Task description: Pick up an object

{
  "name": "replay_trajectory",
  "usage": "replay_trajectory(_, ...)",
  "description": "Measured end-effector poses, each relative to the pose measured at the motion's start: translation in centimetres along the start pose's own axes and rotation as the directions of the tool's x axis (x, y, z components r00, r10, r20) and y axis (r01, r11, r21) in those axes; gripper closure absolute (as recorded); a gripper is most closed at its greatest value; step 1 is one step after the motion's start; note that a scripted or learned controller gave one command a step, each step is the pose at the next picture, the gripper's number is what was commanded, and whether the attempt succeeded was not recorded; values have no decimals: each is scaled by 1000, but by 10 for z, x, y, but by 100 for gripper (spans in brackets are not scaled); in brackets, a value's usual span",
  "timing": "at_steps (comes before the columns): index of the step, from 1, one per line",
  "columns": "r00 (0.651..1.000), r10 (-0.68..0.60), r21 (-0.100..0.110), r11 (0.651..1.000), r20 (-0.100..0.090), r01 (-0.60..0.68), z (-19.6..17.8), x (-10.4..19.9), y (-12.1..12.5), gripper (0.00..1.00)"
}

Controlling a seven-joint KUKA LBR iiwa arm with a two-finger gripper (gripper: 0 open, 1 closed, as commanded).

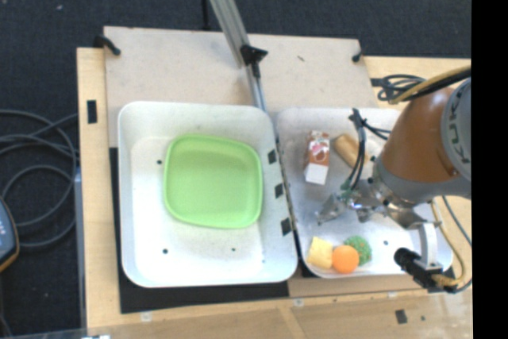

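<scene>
Below the gripper point(333, 208) lies an orange ball point(344, 259), apart.

Grey KUKA arm with an orange band

The arm point(425, 151) has a broad, rounded orange band, glossy with a pale highlight, and a grey section at the right carrying part of dark lettering. Under the band sits a grey wrist ring. Thin black cables loop along its left side and a yellow one arcs over the top. The gripper point(337, 206) is grey metal, with small green marks.
</scene>
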State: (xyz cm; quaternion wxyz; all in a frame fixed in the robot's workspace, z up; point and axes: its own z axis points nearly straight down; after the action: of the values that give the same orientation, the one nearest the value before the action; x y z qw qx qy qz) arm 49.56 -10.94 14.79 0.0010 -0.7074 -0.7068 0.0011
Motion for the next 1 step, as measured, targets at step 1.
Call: replay_trajectory(1,1000,0,-2,1000,0,0,49,-1,0,0)
